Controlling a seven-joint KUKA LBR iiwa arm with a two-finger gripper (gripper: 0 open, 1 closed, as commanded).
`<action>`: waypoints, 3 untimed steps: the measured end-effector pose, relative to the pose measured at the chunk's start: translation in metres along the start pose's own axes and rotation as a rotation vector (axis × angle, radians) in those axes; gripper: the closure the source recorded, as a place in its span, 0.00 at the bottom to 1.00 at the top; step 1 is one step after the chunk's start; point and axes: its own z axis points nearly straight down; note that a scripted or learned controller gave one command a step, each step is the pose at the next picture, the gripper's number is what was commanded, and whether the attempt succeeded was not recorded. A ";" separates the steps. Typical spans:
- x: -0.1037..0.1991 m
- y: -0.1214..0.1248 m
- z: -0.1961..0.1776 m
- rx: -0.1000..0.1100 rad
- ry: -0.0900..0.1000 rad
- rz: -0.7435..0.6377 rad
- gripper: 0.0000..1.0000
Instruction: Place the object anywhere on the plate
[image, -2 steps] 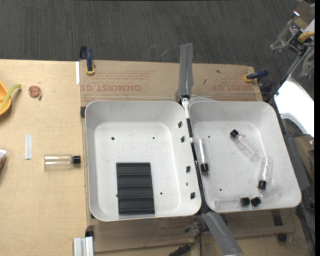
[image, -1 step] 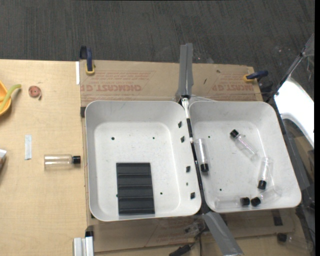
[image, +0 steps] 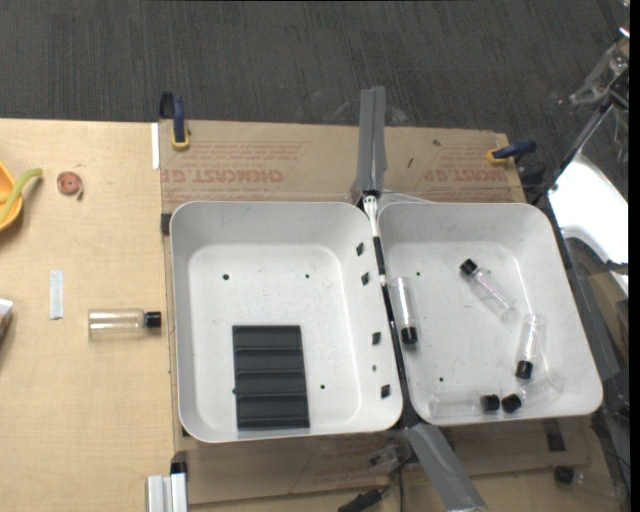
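Camera view looks down on the counter (image: 80, 400), where the black ribbed plate (image: 270, 377) lies flat in the left bin (image: 190, 250), near its front wall. Clear vials with black caps lie in the right bin (image: 560, 300): one (image: 404, 312) along the left wall, one (image: 485, 283) near the middle, one (image: 527, 347) toward the right. Another vial (image: 122, 320) rests on the counter left of the bins. Brown sheeting (image: 240, 165) behind the bins reads "CHEMCAST GP", upside down. How the hand stands I cannot tell.
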 end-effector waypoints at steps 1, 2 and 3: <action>-0.057 0.011 0.000 0.000 0.000 0.192 0.00; 0.019 -0.040 0.000 -0.001 0.001 0.329 0.00; -0.046 0.019 0.000 -0.001 0.001 0.305 0.00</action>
